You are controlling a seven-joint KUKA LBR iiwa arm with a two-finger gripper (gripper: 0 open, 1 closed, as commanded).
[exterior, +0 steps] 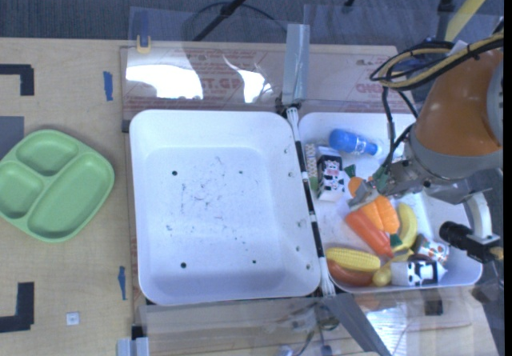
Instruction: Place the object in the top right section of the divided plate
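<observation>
We're seeing the gripper (370, 189) hovering over the carrot (374, 222) in the right bin (456, 278). Can't tell its finger state. Plate (53, 184) is sitting far left.

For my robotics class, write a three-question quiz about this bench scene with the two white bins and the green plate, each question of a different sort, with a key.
1. True or false: the green divided plate lies inside the left white bin.
2. Which bin holds the orange toy carrot? A left, B right.
3. Fill in: the blue toy bottle lies in the right white bin, toward its ____ edge in the picture.

Key: 1 false, it lies on the bench left of both bins; 2 B; 3 top.
</observation>
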